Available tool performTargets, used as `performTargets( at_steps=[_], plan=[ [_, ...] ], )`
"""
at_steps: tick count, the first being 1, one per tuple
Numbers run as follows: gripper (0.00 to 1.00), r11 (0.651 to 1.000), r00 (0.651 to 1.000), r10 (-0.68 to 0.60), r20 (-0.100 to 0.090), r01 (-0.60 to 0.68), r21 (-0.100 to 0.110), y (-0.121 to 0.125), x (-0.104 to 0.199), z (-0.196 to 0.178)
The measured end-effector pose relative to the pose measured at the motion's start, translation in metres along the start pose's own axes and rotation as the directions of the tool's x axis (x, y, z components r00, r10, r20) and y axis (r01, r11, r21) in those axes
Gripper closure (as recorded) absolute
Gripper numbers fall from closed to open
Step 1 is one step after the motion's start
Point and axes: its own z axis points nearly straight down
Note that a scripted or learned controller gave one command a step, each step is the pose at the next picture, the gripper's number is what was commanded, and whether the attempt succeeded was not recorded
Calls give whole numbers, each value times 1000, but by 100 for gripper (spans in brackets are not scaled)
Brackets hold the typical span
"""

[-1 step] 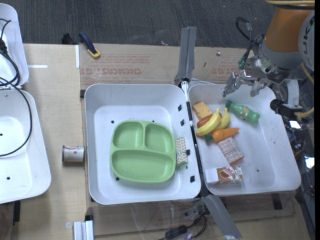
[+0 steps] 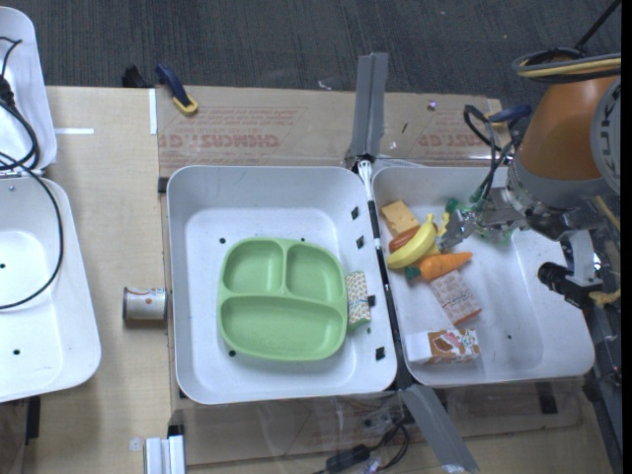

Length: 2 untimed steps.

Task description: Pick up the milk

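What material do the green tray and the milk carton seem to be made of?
The green tray looks like moulded plastic with a matte finish: one even colour, rounded dividers between three compartments. The milk carton, lying in the right bin, looks like printed paperboard: flat faces, sharp folded edges. It may be a toy, so plastic is possible.

a pale wooden counter under even light, dark carpet beyond

dark grey carpet floor fills the top of the frame. brown cardboard with red print lies flat on the counter at upper centre, with a blue clamp at its upper left corner. a white moulded shape with a black cable sits at the left edge. a small metal can lies at left centre.
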Motion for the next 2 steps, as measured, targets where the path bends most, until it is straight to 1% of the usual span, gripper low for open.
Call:
performTargets(
  at_steps=[1, 2],
  plan=[
    [0, 953, 953, -303, 0, 303, -1, -29, -10, 10],
    [0, 927, 927, -375, 2, 375, -3, -73, 52, -100]
  ],
)
